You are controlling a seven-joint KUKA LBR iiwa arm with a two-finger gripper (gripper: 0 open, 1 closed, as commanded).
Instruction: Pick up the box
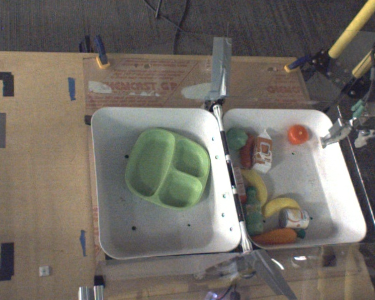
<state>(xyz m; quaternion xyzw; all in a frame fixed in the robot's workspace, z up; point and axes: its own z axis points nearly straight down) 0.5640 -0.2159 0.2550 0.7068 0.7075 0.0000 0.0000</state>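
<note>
A green divided plate [169, 167] lies tilted in the left bin [112, 230]. In the right bin [337, 192] an orange ball [297, 134] sits near the far wall — well apart from the rest. Along the near-left side lie two bananas [256, 183] [280, 205], a small can [294, 218] and a carrot [275, 236] — the can just above the carrot.

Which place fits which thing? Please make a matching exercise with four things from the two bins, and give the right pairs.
Things:
1. green divided plate
2. box
3. orange ball
4. carrot

Places:
A. right bin, far corner near the gripper
B. right bin, near edge
C. left bin
D. right bin, far part, beside the middle wall

Pairs: 1-C, 2-D, 3-A, 4-B
</note>
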